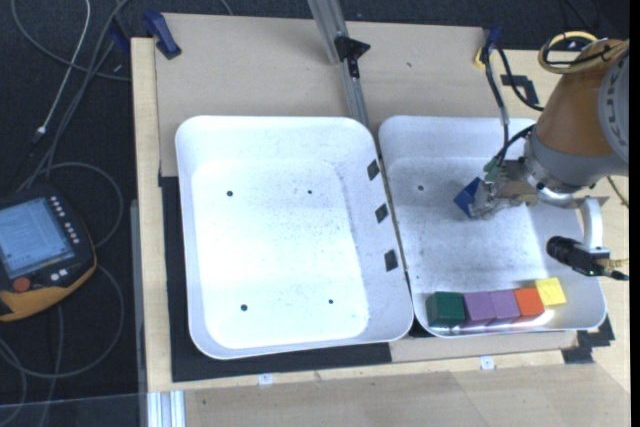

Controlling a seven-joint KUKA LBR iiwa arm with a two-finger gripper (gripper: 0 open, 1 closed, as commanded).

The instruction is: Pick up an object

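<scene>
here, nearest in the right bin point(400, 245), four blocks point(497, 304) line its front wall: green, purple, orange, yellow. further back, mid-bin, the gripper point(484, 200) sits low against a blue block point(467, 197); whether its fingers grip it i cannot tell. likely the grasp step; next calls for a lift to prove the hold
</scene>
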